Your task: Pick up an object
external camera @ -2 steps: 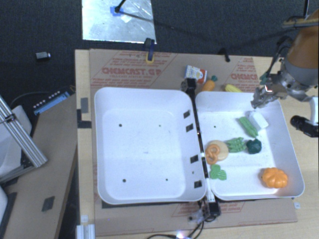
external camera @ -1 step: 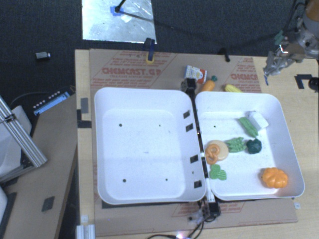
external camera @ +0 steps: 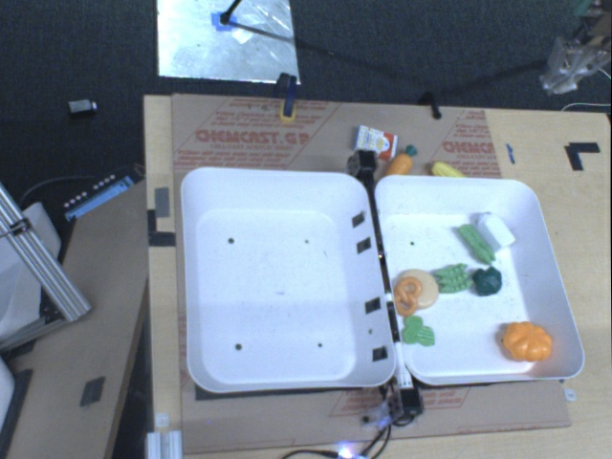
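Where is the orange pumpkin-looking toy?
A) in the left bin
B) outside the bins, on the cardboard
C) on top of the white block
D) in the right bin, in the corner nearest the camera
D: the orange pumpkin-looking toy sits on the floor of the right bin, in its near right corner, apart from the green pieces and the white block.

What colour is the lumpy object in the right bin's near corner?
Orange: the pumpkin-like object, seen in the camera view.
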